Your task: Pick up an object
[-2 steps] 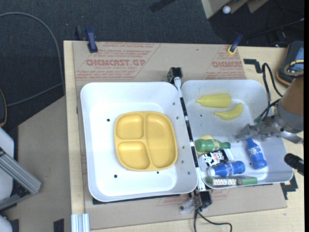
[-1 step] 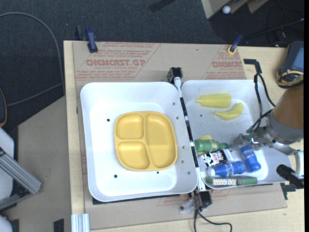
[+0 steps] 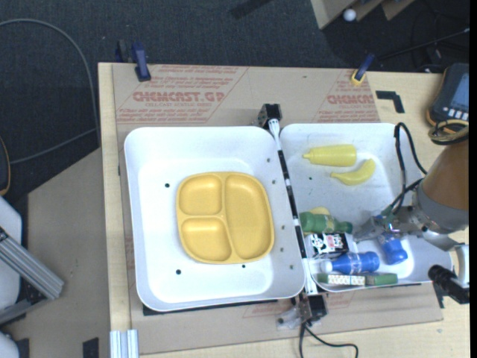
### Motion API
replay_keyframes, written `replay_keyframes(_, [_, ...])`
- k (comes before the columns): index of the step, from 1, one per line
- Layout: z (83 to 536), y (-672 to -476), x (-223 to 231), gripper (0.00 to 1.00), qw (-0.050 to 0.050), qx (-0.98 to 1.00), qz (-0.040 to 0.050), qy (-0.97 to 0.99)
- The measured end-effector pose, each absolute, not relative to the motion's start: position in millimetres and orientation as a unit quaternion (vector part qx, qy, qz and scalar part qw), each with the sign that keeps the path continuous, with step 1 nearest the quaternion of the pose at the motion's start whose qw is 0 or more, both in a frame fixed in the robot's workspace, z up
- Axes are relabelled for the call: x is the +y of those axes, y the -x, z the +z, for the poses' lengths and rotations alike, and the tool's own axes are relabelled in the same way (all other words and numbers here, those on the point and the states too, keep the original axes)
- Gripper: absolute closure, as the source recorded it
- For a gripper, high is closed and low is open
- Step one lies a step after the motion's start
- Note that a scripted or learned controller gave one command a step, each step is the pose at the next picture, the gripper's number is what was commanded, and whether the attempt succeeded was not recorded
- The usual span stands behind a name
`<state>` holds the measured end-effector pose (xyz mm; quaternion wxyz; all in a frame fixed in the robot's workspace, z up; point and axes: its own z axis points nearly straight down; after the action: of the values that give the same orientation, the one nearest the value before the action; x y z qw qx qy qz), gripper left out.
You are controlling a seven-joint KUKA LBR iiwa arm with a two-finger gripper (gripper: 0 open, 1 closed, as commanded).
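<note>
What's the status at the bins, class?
Tool low in right bin, over the blue bottle pile. Nothing seen gripped. Banana and yellow bottle lie apart. Yellow tray in left bin.

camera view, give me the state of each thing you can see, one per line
yellow divided plate: flat, right way up, in the left bin
yellow bottle: lying on its side, right bin
banana: lying beside the bottle
blue bottle: lying on its side
green marker: lying flat by the near wall
pincer: low over the right bin's clutter
</note>
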<state>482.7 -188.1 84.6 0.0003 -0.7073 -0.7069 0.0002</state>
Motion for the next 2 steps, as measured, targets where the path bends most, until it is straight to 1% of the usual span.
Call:
replay_keyframes(1, [85.2,-604.3,-197.4,0.0,-0.001,-0.708,-0.0007,0.707])
replay_keyframes(2, [83.9,-522.3,-220.1,0.0,0.005,-0.708,-0.0012,0.706])
